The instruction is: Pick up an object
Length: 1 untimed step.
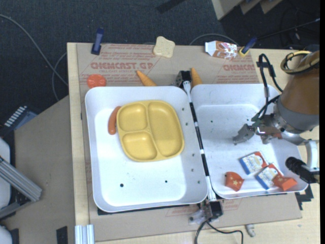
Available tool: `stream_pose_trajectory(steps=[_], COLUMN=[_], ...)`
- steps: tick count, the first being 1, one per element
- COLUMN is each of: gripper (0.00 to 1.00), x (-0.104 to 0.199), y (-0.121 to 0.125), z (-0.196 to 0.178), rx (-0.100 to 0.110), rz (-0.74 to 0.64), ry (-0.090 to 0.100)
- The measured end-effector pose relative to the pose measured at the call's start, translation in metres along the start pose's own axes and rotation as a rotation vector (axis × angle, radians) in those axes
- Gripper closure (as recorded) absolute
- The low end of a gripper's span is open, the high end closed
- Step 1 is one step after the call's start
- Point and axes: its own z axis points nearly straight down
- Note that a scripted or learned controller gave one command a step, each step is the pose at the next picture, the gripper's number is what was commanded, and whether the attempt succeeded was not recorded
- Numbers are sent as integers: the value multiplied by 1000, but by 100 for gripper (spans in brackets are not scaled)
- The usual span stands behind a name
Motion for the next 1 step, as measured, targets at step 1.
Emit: stream_pose_trajectory(steps=[1], gripper=[0], x=[29], y=[-39], z=[54], rx=[4], rz=[0], ry=[2])
